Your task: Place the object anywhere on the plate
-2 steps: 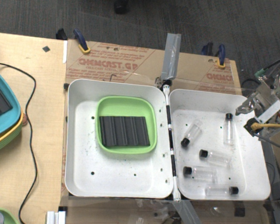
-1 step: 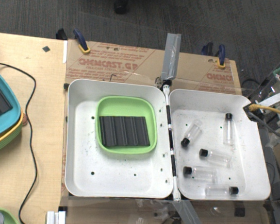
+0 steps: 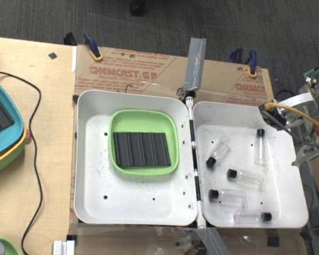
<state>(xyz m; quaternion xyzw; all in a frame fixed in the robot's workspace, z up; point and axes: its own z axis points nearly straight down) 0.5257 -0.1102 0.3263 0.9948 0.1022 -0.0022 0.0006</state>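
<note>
1. You cannot tell the jaw state; arm parts (image 3: 316, 110) sit at the far right edge.
2. Clear vials (image 3: 218, 151) lie loose in the right bin (image 3: 284, 218), awaiting pickup.
3. The green plate (image 3: 173, 125) sits in the left bin (image 3: 87, 190), ready to receive.

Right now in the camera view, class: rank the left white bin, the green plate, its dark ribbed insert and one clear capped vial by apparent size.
1. Left white bin
2. Green square plate
3. Dark ribbed insert
4. Clear black-capped vial
</note>
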